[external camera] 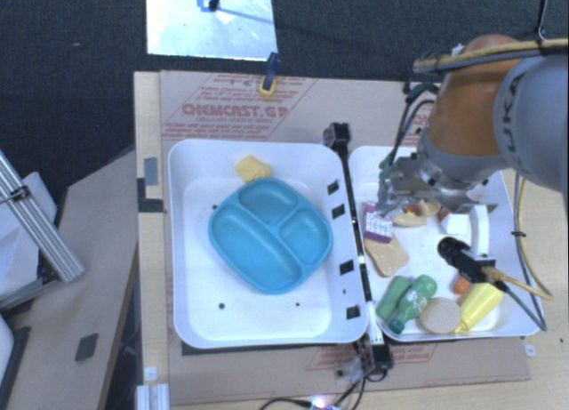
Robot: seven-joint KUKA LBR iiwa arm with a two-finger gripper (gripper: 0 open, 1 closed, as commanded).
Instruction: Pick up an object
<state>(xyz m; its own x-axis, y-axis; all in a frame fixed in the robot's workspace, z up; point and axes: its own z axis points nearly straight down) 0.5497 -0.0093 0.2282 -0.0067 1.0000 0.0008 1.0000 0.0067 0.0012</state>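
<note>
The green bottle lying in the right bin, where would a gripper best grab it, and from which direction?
Probably from straight above, across the middle of the green bottle. It lies flat on its side and slanted, so its narrow width suits two fingers, turned crosswise to its length. The round tan biscuit presses close on one side, leaving little room there.

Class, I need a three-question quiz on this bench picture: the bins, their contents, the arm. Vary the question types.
1. True or false: the blue divided plate lies in the right bin.
2. Which bin holds the green bottle?
3. The pincer hovers nearest: A) yellow sponge piece, B) purple packet, C) yellow bottle.

Key: 1 false, it lies in the left bin; 2 the right bin; 3 B.
</note>
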